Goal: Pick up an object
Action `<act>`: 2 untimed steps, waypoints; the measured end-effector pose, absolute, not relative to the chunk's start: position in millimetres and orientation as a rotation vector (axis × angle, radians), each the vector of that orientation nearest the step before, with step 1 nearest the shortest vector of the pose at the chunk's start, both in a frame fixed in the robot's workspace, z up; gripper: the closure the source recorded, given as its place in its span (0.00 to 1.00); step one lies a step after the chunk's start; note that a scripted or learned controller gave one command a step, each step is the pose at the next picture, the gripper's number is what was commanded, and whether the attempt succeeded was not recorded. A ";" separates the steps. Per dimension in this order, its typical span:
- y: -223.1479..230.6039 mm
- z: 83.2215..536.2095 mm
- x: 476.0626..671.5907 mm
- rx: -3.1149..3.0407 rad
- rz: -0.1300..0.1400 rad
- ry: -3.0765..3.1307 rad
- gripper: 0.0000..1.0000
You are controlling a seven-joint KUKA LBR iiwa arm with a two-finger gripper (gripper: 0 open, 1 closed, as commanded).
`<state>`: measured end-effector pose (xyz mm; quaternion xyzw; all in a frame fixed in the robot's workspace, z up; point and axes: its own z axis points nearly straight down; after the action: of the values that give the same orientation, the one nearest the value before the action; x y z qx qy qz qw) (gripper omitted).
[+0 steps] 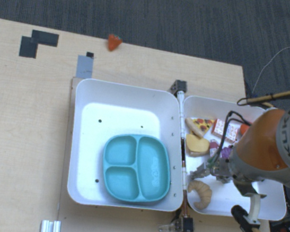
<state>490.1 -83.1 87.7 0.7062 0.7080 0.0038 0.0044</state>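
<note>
End effector (201, 174) hangs above a croissant (200, 193) in the right bin (276, 209); its grip state cannot be told. No label is readable.

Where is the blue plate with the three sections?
The blue plate lies in the left white bin, toward its near right corner, close to the divider between the two bins.
</note>
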 end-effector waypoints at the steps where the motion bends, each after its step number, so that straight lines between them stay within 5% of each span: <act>1: -83.7 99.0 492.0 2.208 0.016 2.215 1.00; 2: -83.7 99.0 491.9 2.208 0.016 2.215 0.00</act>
<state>491.9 -83.7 99.0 0.7059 0.7083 0.0050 0.0070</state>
